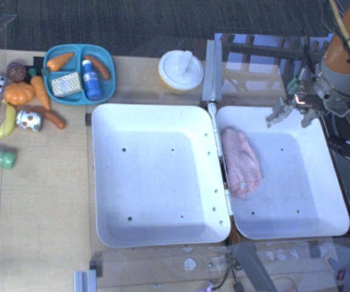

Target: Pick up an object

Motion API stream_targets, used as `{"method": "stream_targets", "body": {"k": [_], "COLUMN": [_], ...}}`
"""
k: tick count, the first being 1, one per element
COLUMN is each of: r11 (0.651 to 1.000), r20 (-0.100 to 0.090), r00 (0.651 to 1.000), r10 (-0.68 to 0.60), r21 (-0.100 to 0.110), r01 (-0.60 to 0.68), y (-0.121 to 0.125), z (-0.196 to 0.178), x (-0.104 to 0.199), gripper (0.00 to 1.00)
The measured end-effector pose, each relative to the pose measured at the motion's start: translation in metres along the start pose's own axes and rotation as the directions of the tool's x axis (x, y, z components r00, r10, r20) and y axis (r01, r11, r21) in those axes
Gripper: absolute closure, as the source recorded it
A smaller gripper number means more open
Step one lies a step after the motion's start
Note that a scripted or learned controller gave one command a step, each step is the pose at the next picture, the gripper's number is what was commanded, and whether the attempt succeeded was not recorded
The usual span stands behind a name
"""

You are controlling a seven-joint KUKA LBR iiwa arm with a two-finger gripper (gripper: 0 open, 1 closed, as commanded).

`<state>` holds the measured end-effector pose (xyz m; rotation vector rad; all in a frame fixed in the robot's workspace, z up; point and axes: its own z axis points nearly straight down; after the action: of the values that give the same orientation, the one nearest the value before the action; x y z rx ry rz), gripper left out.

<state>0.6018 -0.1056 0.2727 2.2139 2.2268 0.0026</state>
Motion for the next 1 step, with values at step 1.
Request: {"method": "stream_targets", "body": {"k": [1], "r11": [0.998], "r20": [0.000], "r00": [0.998], "r10": [0.063], "r21": [-0.010], "r01": [-0.063], "y": [-0.0052], "z": [0.1739], "x": [0.0029], "gripper": [0.00]}}
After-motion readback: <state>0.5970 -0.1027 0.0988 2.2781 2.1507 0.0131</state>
